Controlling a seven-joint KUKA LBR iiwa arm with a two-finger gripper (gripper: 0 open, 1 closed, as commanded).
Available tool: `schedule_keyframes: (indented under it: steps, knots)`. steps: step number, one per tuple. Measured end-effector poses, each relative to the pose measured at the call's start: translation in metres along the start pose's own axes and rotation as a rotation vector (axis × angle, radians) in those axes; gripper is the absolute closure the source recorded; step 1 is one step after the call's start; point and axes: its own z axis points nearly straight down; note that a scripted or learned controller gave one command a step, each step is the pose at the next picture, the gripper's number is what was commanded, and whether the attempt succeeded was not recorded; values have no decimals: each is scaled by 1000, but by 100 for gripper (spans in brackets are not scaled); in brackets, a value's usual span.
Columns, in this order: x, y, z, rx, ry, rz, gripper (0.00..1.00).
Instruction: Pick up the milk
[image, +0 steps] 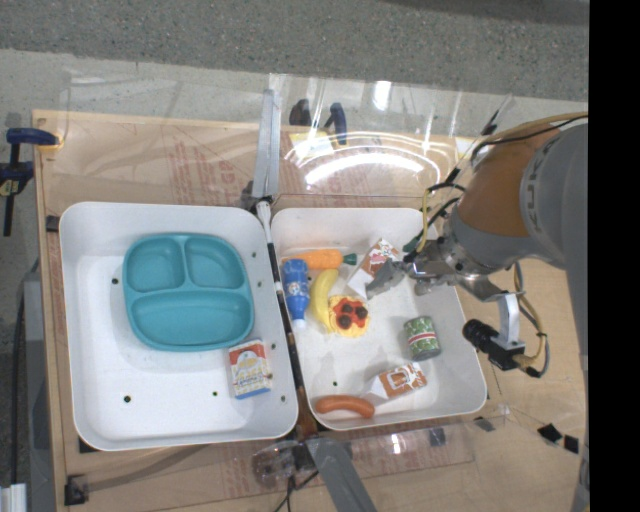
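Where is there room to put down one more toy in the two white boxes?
Left bin: bare floor lies below the teal plate, left of the small carton. Right bin: a bare patch sits between the yellow tart, green can and sausage. It is crowded at the top by the bottle, banana, carrot and gripper.

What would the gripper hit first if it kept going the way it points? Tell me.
Probably the tart, which lies lower-left of the gripper, along its line. Its height above the right bin is unclear, so it might pass over.
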Motion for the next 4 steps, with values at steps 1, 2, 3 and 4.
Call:
schedule_keyframes:
  steps: [1,2,3,4]
  knots:
    - [-25,71,39,2,0,36,0]
    - [-17,81,90,2,0,-30,0]
    - [-17,82,78,1,0,-36,100]
    - [25,75,-21,-3,-1,-125,100]
